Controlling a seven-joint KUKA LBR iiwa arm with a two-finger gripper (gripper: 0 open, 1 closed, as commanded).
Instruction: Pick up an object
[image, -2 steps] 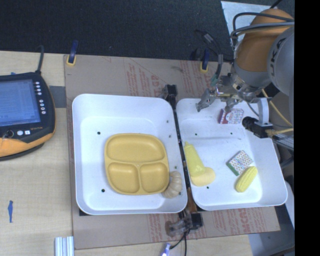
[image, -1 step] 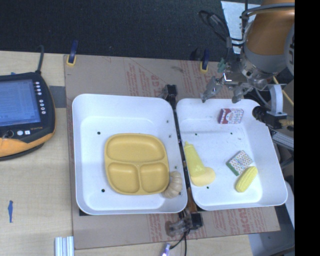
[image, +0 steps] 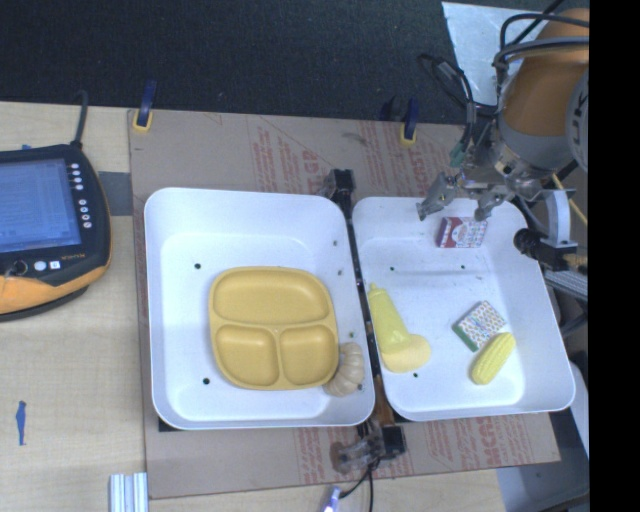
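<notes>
My gripper (image: 459, 207) hangs over the far edge of the right bin (image: 530, 400), its two fingers spread open with nothing between them. Just below and slightly right of it lies a small red and white carton (image: 461, 233) on the bin floor. Nearer the front of the same bin lie a yellow bottle-shaped toy (image: 396, 332), a small green and white patterned packet (image: 479, 323) and a yellow corn cob (image: 492, 358). The left bin (image: 175, 240) holds a yellow divided plate (image: 272, 326) and a beige lumpy object (image: 347, 370) at its front right corner.
A teach pendant with a blue screen (image: 45, 225) lies on the bench at far left. Cardboard sheet (image: 250, 150) lies under both bins, held by clamps (image: 144, 108) at the back. Cables and a black fitting (image: 540, 245) hang beside the right bin's right rim.
</notes>
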